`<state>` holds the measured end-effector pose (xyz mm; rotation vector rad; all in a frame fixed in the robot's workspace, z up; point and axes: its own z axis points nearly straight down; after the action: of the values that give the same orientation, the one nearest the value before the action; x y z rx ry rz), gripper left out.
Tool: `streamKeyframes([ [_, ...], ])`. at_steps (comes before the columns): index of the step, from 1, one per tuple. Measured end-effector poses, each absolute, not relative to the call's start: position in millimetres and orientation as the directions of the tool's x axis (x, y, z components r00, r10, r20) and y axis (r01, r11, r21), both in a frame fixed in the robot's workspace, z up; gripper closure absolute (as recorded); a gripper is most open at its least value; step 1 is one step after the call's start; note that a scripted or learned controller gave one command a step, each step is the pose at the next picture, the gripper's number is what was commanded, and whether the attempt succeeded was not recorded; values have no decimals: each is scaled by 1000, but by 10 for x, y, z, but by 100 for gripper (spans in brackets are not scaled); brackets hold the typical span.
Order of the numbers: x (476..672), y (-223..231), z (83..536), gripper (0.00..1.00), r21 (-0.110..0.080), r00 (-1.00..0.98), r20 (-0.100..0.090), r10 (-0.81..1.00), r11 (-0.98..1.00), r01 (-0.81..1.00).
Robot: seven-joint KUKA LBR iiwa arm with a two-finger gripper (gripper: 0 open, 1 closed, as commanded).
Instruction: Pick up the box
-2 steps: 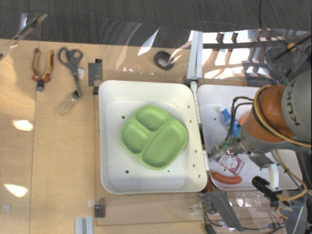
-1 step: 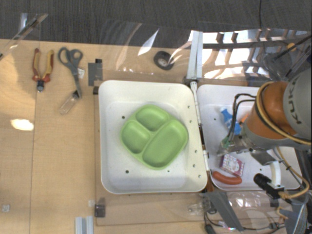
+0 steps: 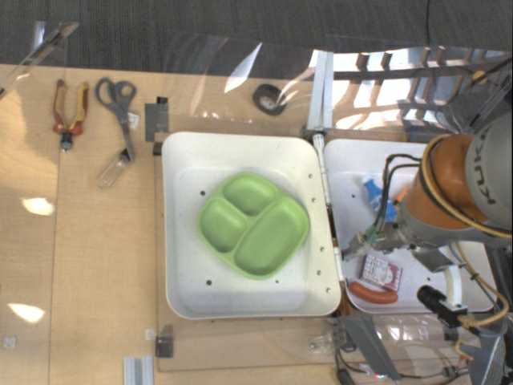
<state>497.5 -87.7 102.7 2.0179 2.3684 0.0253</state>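
The box [image 3: 380, 271] is small, red and white, and lies flat in the right bin [image 3: 353, 163] near its front left corner. My gripper [image 3: 375, 240] hangs just above the box's far edge, reaching in from the right under the grey arm with the orange band [image 3: 446, 184]. Nothing can be seen held in it. The arm's body covers much of the right bin's middle.
A red sausage [image 3: 373, 294] lies right in front of the box. A blue object [image 3: 373, 193] sits behind the gripper. The left bin [image 3: 184, 287] holds a green divided plate [image 3: 254, 224]. Pliers [image 3: 69, 112] and scissors [image 3: 119, 103] lie on the bench at far left.
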Motion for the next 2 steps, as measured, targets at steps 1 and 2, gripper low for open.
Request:
streamKeyframes([
  [1, 4928, -1074, 905, 0, 18, -76, -1, 997, 76, 997],
  [2, 4929, -908, 907, 0, 21, -4, -6, 1000, 4, 1000],
])
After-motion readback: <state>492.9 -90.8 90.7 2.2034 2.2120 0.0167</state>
